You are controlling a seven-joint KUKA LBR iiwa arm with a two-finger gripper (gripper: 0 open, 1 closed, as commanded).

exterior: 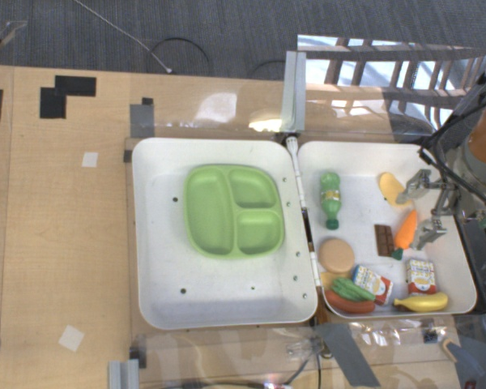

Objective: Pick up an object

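Wooden bench (57, 217) beneath a slanted overhead camera, bearing two shallow white bins side by side. All places are given relative to the carrot (406, 230), an orange toy lying near the centre of the right bin (466, 286). Gripper (425, 209): poised directly over the carrot's far side, its two fingers spread apart with nothing between them; one fingertip stands above the carrot near a yellow chip (391, 187), the other just beside the carrot toward the arm. Chocolate bar (384, 240): touching the carrot on the side away from the arm. Green bottle (330, 200): well beyond the bar. Juice carton (419, 276) and banana (422, 302): below the carrot. Green divided plate (232, 211): far off in the left bin (158, 298). Step in hand, as judged: the approach, before any grasp. The next move calls for a descent that straddles the carrot alone, clear of the bar, then a firm close.
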